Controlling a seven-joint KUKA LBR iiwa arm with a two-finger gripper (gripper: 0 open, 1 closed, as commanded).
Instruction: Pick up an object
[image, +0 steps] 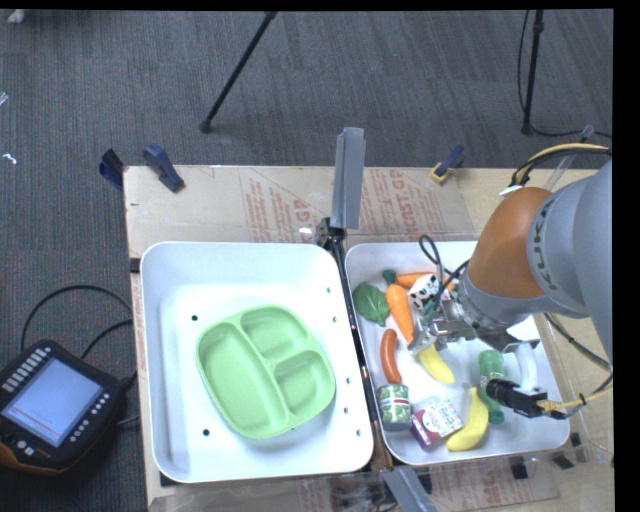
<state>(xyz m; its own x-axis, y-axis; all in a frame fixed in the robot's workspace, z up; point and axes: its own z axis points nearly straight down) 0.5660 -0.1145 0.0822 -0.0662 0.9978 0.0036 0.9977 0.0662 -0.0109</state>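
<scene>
My gripper (430, 338) reaches down into the right bin (556, 432) near its middle, under the grey wrist with its orange band. A small yellow toy piece (437, 365) lies right at the gripper's lower end, touching or nearly touching it. Just left of the gripper is an orange carrot (400, 311), with a red sausage (389, 355) below it. A white die (424, 291) sits just above the gripper. I cannot make out whether anything is between the jaws.
Also in the right bin are a green leaf (371, 303), a small can (394, 405), a maroon pouch (432, 422), a banana (473, 423) and a green bottle (491, 370). The left bin (160, 300) holds a green divided plate (265, 371).
</scene>
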